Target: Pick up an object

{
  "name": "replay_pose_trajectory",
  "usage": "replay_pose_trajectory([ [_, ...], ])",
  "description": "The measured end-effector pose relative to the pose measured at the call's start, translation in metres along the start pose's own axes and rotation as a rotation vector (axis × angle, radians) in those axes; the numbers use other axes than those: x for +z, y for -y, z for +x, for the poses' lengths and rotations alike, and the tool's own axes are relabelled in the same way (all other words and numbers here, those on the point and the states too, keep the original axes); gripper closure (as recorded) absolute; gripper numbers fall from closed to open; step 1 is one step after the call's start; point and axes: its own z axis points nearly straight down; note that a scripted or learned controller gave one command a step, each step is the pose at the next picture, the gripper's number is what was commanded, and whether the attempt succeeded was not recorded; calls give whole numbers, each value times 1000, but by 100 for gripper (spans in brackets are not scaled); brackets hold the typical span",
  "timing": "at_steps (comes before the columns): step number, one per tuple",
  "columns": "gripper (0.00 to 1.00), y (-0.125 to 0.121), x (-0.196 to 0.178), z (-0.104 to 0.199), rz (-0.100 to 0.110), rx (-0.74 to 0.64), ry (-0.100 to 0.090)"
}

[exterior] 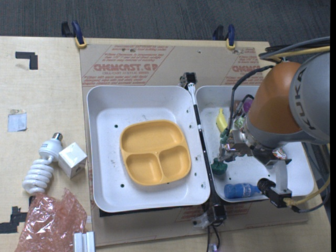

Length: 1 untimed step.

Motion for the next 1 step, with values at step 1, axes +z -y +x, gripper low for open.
replay_pose_trajectory([
  [1,0,0,0,0,0,-1,0],
])
